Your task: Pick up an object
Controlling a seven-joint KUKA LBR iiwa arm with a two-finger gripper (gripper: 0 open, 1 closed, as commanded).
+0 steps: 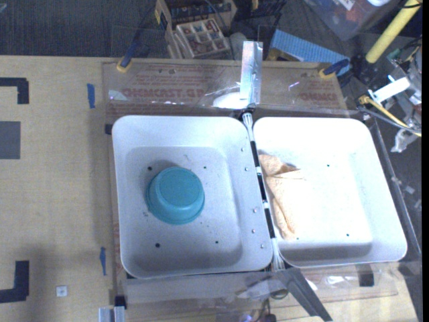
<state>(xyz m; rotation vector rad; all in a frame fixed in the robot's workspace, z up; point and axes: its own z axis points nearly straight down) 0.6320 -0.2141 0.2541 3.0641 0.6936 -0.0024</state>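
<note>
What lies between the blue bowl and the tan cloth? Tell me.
In the camera view, bare white floor of the left bin, then the two bins' adjoining rims, separate the blue bowl from the tan cloth.

A teal bowl (175, 194) sits upside down in the left bin (134, 136), a tan cloth (281, 196) against the right bin's (375, 180) left wall.

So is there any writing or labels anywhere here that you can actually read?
Red lettering on the clear sheet behind the left bin: too blurred and glare-washed to read.
Red lettering on the same sheet behind the right bin: also too blurred.
Printed box on the floor beyond the bench: too small to read.
Teal bowl: no markings visible.
</note>
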